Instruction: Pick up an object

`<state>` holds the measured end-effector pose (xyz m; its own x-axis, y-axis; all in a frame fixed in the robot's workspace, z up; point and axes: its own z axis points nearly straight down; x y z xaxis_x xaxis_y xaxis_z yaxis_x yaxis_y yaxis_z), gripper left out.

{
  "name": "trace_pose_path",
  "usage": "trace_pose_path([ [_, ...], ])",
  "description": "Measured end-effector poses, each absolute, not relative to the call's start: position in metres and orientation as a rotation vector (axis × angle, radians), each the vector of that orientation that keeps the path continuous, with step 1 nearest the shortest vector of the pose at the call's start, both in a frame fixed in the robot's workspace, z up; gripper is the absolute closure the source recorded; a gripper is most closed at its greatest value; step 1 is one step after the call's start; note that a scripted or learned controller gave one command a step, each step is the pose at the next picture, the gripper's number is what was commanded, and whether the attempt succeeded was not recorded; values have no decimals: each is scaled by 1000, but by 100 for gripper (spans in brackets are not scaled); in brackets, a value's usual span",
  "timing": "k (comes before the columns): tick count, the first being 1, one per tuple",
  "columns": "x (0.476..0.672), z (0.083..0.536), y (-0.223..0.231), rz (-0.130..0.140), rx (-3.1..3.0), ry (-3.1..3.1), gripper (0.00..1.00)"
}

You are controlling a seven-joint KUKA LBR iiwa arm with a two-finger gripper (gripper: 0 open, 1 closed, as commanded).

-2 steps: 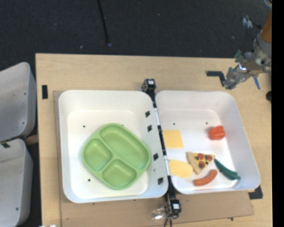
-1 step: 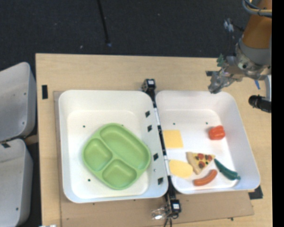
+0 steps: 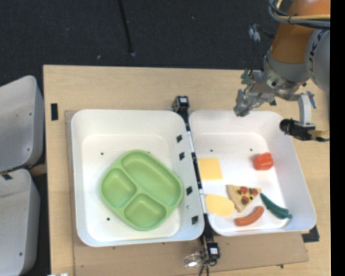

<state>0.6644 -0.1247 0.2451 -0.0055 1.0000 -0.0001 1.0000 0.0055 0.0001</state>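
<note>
Dark carpet-like floor was seen around a light wooden table (image 3: 57, 96), and two shallow white bins were set on it side by side. The left bin (image 3: 83, 154) was taken up by a green divided plate (image 3: 141, 190) with three compartments, lying flat and a bit rotated.

All the small stuff was found in the right bin (image 3: 241, 132), toward its near half: a yellow cheese square (image 3: 210, 168) close to the divider, a paler yellow slice (image 3: 219, 204) below it, a toy pizza wedge (image 3: 242, 195) just beside that slice, a reddish sausage (image 3: 249, 216) near the front wall, a dark green pepper-like piece (image 3: 275, 206) next to the sausage, and a red block (image 3: 263, 161) off toward the right wall.

The grey-and-orange arm (image 3: 292, 42) was reached in from the upper right, bent downward, and the hand (image 3: 244, 108) was held over the far rim of the right bin, well apart from every item. Nothing was seen gripped. Whether the fingers were wide or narrow couldn't really be told, too small and cluttered at that angle.
</note>
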Motion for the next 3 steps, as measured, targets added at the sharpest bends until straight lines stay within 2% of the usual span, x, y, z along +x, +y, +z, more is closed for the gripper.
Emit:
trace_pose_path([
  [3, 670, 225, 34, 1, 2214, 2227, 100],
])
